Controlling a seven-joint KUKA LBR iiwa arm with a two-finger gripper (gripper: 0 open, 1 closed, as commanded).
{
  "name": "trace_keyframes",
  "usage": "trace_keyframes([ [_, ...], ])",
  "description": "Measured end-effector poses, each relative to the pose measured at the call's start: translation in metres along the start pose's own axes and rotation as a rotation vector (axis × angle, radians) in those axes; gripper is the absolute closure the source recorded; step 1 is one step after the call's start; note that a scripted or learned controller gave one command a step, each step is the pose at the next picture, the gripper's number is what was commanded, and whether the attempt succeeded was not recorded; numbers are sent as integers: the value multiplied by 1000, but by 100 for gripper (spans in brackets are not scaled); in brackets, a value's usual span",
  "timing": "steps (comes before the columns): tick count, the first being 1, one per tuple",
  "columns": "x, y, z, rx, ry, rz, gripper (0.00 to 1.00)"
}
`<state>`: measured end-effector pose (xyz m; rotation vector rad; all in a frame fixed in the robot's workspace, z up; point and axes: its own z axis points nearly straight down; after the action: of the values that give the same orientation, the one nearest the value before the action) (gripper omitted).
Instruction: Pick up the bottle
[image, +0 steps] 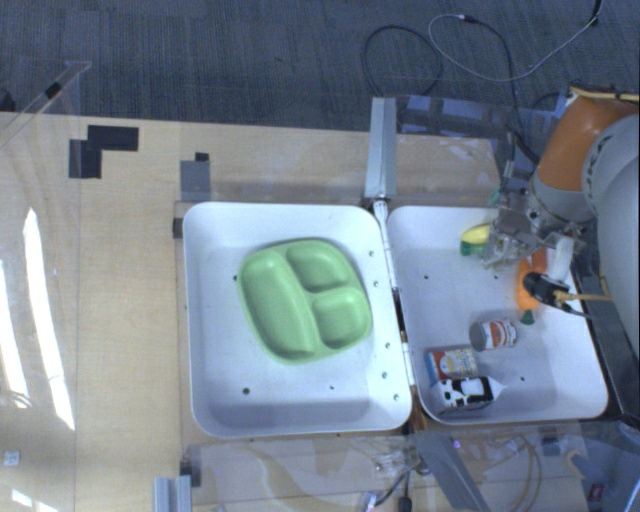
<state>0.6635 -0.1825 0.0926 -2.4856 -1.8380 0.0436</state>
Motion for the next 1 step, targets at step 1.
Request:
trace_keyframes([
  [1, -1, -7, -22, -59, 0, 223, 100],
])
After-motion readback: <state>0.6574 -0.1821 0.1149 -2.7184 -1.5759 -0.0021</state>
